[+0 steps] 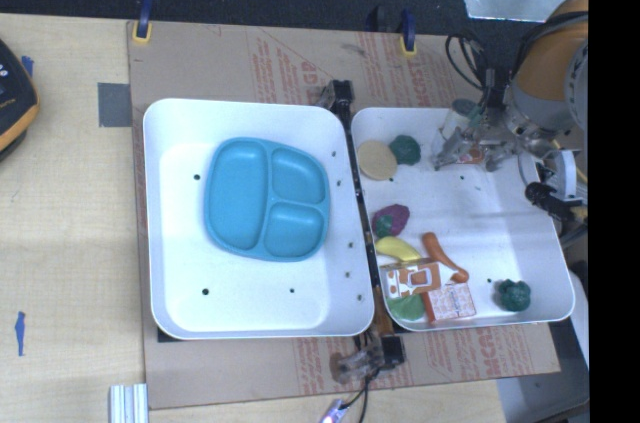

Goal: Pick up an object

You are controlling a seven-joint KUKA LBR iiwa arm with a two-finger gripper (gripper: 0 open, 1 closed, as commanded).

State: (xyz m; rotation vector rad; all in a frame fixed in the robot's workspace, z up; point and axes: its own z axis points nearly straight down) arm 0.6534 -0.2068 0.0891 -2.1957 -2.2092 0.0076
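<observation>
Above the right bin (540,241), the metal gripper (468,151) hangs; finger state cannot be determined. Left bin (160,211) holds a smooth blue compartmented plate (266,199)

We see red printed lettering running in rows across the cardboard sheet (300,71) under the bins, too small and slanted to read. The small carton (432,291) in the right bin carries print, also too blurred to read.
</observation>
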